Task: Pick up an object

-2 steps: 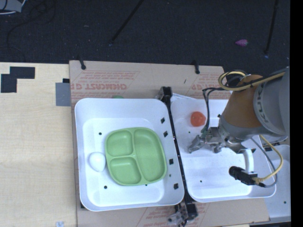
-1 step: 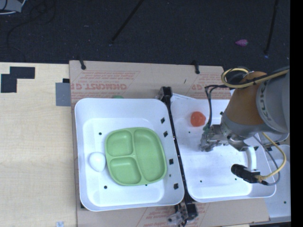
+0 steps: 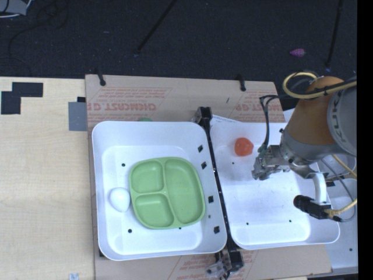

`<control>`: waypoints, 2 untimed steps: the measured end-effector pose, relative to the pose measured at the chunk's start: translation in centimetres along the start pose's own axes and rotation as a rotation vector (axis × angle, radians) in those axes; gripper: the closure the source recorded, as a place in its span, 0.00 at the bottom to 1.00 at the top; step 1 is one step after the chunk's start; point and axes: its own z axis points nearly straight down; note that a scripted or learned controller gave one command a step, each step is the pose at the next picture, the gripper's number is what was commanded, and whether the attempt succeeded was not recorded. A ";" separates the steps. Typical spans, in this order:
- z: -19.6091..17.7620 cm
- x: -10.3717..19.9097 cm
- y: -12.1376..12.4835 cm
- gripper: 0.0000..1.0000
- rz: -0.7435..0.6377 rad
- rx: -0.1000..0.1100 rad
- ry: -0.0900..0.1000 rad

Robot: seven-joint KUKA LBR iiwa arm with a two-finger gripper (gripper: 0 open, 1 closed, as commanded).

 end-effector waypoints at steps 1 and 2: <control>-4.2 -0.1 -0.3 1.00 -0.004 0.000 0.000; -8.5 0.2 -0.2 1.00 -0.005 -0.001 0.000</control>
